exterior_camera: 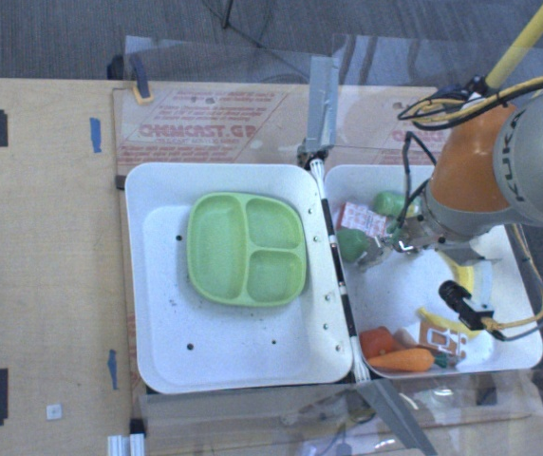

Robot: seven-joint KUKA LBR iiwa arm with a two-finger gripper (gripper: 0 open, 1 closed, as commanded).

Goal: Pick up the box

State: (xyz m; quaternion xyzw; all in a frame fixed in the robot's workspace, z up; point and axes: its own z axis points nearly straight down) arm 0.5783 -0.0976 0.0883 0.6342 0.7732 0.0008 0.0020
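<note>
In the right bin (518, 354), a small red and white box (361, 218) lies near the far left corner. A second small carton, orange and white (442, 336), sits near the front edge. My gripper (383, 251) hangs low over the bin's left half, just right of a green ball (351, 244) and just below the red and white box. It is close to both; contact cannot be made out. The grey arm with its orange band (471, 174) covers the bin's far right part.
An orange carrot (404, 359) and a red pepper (378, 340) lie at the right bin's front left. A green item (387, 202) lies at the back and a yellow item (481, 279) at the right. A green divided plate (247, 249) sits in the left bin (158, 350).
</note>
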